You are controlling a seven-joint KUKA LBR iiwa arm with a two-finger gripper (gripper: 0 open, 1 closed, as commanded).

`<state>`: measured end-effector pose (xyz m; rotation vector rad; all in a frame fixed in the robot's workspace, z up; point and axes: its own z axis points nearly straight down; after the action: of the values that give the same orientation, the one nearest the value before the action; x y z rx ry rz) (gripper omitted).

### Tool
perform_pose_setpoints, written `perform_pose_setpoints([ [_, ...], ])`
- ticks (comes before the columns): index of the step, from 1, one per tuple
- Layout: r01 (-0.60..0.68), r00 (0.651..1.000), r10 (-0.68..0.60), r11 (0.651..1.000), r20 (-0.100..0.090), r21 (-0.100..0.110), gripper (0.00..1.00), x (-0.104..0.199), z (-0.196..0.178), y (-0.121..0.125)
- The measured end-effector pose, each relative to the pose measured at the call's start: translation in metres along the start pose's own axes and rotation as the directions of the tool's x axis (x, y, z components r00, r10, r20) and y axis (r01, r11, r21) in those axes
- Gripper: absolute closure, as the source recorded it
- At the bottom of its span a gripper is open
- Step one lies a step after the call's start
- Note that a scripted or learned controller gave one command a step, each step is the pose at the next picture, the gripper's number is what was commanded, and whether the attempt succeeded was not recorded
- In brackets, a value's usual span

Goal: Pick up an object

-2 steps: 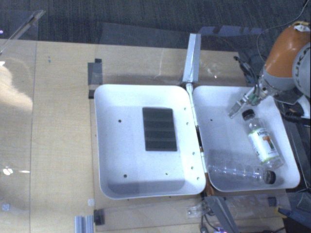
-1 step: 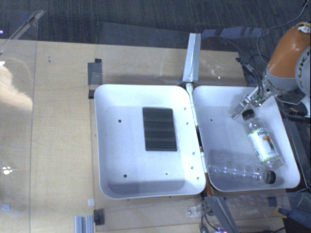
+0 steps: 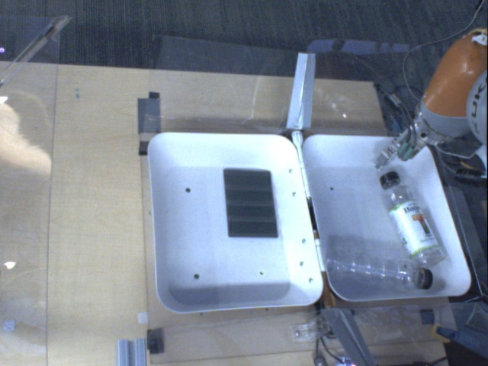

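Observation:
A dark ridged rectangular block (image 3: pixel 250 203) lies flat in the middle of the left bin (image 3: pixel 175 280). In the right bin (image 3: pixel 343 166), a clear bottle with a white and orange label (image 3: pixel 412 226) lies near the right wall, its black cap (image 3: pixel 390 179) pointing to the far side. A second clear bottle (image 3: pixel 374 269) lies along the near wall, with its black cap (image 3: pixel 423 278) to the right. My gripper (image 3: pixel 398 151) hangs over the right bin's far right corner, just beyond the labelled bottle's cap, with nothing visibly in it.
The arm's orange band (image 3: pixel 457 67) and grey wrist reach in at the upper right, with cables behind them. A metal bar (image 3: pixel 300 94) stands at the far end of the seam between the bins. The wooden bench (image 3: pixel 76 204) spreads to the left.

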<state>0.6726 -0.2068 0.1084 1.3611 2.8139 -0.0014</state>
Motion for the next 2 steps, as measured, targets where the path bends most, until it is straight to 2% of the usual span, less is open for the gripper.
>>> perform_pose_setpoints([
  [1, 0.003, 1.0, -0.003, 1.0, -0.026, 0.015, 0.0, 0.006, 0.004, -0.001],
  [2, -0.043, 0.999, 0.043, 0.999, -0.006, -0.002, 0.0, 0.038, 0.018, -0.037],
])
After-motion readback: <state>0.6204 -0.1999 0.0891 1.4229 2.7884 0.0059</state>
